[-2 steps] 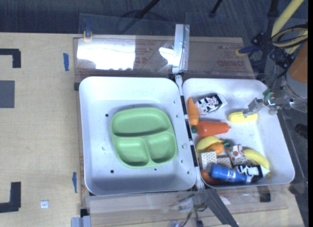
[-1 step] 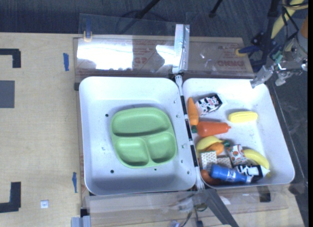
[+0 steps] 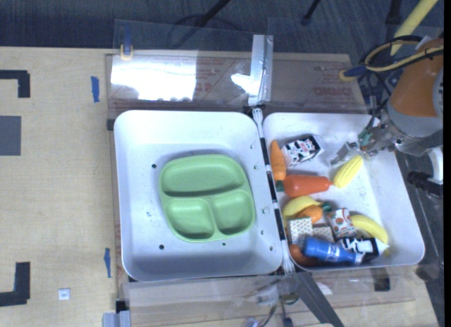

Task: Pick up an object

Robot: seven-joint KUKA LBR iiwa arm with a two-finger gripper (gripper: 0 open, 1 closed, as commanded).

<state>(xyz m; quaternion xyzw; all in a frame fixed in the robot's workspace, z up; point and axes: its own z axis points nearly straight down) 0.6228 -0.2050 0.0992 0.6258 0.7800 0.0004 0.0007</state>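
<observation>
My gripper (image 3: 358, 148) hovers in the upper right part of the right bin (image 3: 402, 199), at the end of the grey arm with its orange band (image 3: 417, 91). Just below and left of it, a yellow corn cob (image 3: 347, 170) lies on the bin floor, close to the gripper tip or touching it. A black-and-white carton (image 3: 301, 148) lies to the left. An orange carrot (image 3: 278, 161) lies along the bin's left wall. Nothing shows as lifted off the floor.
A red-orange vegetable (image 3: 307, 183), a banana (image 3: 371, 227), a blue bottle (image 3: 331, 250), a small red carton (image 3: 342, 223) and other toys crowd the right bin's front. The left bin (image 3: 134, 177) holds a green divided plate (image 3: 208, 197). A clear panel (image 3: 183, 72) stands behind the bins.
</observation>
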